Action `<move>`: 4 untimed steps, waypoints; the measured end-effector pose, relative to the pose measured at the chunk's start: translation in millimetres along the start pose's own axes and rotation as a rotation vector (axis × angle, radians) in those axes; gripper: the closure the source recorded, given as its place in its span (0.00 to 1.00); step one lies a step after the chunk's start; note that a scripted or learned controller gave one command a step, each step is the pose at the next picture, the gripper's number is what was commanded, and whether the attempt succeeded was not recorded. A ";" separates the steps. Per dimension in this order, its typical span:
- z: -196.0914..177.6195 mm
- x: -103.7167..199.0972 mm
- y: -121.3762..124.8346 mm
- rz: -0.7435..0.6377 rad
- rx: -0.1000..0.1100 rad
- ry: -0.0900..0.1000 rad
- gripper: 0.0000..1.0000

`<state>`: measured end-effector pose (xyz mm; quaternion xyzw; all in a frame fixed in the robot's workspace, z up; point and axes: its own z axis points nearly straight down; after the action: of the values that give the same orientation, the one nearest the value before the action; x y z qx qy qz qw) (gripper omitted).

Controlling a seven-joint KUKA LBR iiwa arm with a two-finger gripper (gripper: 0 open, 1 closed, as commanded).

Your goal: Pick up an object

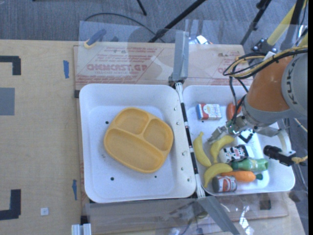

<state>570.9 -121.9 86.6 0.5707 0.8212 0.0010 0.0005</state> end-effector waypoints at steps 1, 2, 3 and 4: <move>-150.3 46.6 20.9 0.047 0.000 -0.002 0.00; -95.9 -14.5 37.2 0.059 -0.001 -0.004 0.00; -24.4 -66.9 14.0 -0.009 -0.018 -0.005 0.00; -33.6 -67.9 13.6 -0.009 -0.018 -0.009 1.00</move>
<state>607.3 -180.8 120.2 0.5669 0.8237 0.0058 0.0091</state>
